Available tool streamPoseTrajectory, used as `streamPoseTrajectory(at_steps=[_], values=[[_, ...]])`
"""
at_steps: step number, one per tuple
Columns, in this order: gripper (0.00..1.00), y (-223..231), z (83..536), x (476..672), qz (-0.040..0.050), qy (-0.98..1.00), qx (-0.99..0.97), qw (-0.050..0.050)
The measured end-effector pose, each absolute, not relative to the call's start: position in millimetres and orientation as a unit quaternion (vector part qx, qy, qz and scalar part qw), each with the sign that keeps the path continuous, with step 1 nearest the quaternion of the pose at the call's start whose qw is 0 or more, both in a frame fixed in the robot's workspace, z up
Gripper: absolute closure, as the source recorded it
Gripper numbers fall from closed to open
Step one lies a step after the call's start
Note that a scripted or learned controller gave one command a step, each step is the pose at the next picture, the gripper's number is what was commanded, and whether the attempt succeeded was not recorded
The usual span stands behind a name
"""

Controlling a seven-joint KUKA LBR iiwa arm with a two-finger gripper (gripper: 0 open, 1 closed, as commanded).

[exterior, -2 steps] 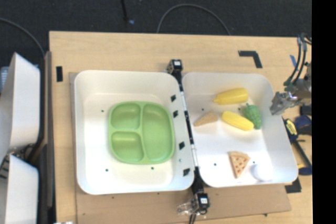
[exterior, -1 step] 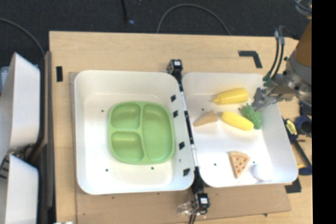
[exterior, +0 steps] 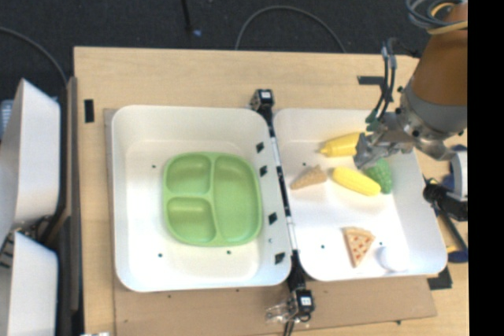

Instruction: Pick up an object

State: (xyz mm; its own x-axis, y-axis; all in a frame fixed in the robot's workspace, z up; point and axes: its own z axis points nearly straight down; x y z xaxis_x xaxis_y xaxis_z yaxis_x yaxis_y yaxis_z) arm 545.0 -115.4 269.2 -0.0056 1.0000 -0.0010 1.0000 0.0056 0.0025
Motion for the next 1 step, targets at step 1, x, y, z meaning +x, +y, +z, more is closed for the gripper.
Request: streamPoseTrajectory(at_steps=[1], values=[[1.0,-59.8,272.8,554.7,0.0011,0.71,0.704,0.001]])
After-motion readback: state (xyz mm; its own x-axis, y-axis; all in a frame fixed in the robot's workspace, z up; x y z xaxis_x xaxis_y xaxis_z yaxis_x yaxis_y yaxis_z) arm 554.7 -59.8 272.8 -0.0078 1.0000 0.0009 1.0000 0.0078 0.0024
